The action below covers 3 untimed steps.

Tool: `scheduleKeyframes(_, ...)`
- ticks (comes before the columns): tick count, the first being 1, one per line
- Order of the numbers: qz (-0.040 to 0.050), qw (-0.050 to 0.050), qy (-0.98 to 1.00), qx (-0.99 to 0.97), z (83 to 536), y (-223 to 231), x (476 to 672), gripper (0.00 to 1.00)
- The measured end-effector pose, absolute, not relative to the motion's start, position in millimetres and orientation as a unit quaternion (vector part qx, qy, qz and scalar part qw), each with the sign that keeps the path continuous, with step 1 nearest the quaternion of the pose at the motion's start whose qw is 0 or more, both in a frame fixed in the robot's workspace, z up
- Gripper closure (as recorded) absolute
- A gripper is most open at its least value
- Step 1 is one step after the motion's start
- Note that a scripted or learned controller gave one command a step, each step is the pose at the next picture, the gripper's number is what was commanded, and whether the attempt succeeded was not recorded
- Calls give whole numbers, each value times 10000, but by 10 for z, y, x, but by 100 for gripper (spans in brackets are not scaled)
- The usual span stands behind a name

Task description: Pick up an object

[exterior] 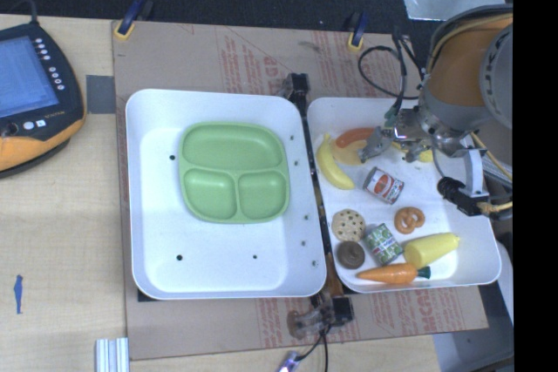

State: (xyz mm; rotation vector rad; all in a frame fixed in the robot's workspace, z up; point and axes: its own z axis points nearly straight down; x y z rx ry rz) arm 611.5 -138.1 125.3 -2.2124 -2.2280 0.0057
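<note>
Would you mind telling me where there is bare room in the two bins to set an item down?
Left bin: bare white floor rings the green plate, widest along the near edge and left side. Right bin: crowded with the banana, can, pretzel, cookie and carrot; the gripper hangs over its far end. One small gap lies between can and cookie.

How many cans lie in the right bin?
2: a red can near the bin's middle, just below the gripper, and a green can lower down, beside the cookies. The arm may hide more.
</note>
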Motion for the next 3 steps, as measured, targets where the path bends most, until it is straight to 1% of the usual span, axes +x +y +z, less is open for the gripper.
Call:
scheduleKeyframes(1,20,11,-7091,-7051,915,-1418,5733,0)
scheduleKeyframes(2,31,8,-7101,-7041,1021,-1431,5735,100)
scheduleKeyframes(3,4,9,-7088,-7054,1923,-789,5842,100)
